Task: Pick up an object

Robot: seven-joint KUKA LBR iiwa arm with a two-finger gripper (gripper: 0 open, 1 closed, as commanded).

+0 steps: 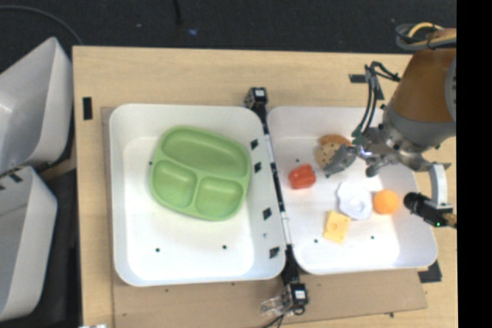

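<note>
My gripper (356, 164) hangs over the right bin (407, 253), reaching in from the right, and it is open with nothing between its fingers. Its left finger (339, 160) sits just beside a brown cookie-like piece (331, 142). A white round object (354, 201) lies just below the gripper. To that object's right is an orange ball (386, 201). A red block (302, 177) lies left of the gripper, and a yellow cheese wedge (336, 226) lies toward the bin's front.
The left bin (131, 242) holds a green divided plate (200, 173). A black-clipped ridge (269, 173) separates the two bins. White containers (31, 111) stand off the bench at far left. The arm's orange band (427, 88) rises over the right bin's far right side.
</note>
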